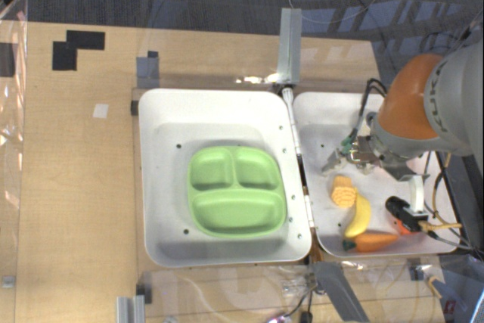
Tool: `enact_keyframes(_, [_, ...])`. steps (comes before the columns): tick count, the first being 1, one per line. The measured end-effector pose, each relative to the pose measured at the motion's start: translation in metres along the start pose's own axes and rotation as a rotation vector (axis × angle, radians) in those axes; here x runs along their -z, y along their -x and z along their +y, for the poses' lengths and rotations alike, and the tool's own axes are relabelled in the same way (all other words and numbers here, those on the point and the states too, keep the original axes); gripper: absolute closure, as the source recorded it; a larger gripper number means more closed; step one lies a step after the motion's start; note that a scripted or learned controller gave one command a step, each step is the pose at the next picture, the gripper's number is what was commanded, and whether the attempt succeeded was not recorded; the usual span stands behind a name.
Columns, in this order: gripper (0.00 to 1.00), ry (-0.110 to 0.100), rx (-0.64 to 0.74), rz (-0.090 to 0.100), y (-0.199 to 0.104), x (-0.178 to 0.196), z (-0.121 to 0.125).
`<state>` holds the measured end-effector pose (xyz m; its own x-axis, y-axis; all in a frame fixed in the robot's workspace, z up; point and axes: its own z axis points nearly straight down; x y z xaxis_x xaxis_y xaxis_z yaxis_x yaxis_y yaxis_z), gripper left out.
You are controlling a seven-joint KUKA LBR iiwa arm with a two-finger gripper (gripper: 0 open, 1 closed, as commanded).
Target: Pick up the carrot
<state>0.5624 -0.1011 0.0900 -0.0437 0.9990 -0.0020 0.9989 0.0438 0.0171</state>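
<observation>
My gripper (346,157) hangs over the right bin (324,123), on the far side of the banana (360,217) and past the corn (343,194) that lies against the banana's far end. Whether it is wide or narrow I cannot tell from this slant. The carrot (376,242) lies at the banana's near end, crosswise to it and touching or all but touching; I cannot say which. My main worry is that closeness: a descent slightly off toward the banana could catch the fruit with the carrot, or push the carrot aside. The second risk is the bin's near wall, which runs along the carrot on the side away from the banana. That leaves little room there, and a jaw could land on the rim or pin the carrot into the corner. The open floor lies beyond the banana's far end, under and behind me. I judge the cleaner approach is straight down across the carrot's free end, away from the banana.
</observation>
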Motion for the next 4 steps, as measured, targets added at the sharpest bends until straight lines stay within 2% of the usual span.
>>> enact_keyframes(1, [0.00,0.000,-0.059,0.000,-0.014,0.001,-0.041])
enact_keyframes(2, [1.00,0.005,-0.056,0.001,-0.015,0.012,-0.038])
enact_keyframes(3, [1.00,-0.013,0.059,0.003,-0.004,0.023,0.016])
enact_keyframes(4, [1.00,-0.012,0.067,0.002,-0.086,0.095,0.091])
